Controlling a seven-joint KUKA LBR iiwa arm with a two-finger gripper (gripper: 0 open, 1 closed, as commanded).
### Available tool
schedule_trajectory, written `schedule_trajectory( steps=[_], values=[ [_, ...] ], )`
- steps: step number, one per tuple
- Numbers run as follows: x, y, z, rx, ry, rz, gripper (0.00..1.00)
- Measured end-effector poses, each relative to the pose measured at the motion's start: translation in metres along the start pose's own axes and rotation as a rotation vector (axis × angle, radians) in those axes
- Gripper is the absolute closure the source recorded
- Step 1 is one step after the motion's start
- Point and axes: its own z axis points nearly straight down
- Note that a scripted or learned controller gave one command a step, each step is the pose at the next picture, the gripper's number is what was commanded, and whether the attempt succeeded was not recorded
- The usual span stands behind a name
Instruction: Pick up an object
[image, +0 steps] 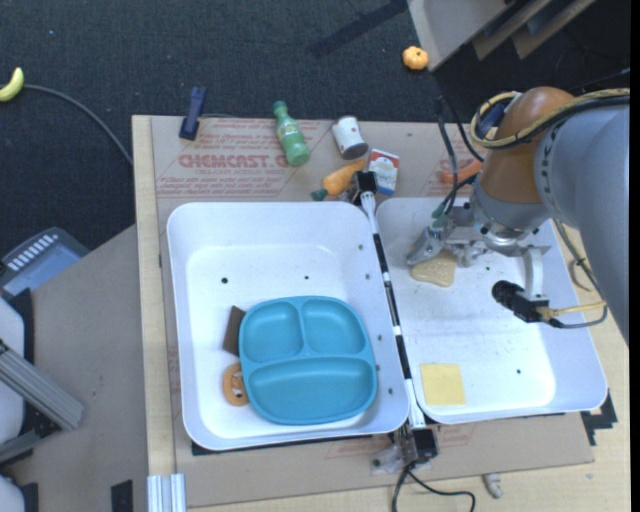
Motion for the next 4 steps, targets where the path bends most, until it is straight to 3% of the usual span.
schedule_trajectory(
  steps=[4],
  values=[
    [-0.004, 0.012, 0.000, -0.003, 0.000, 0.000, 0.00]
  ],
)
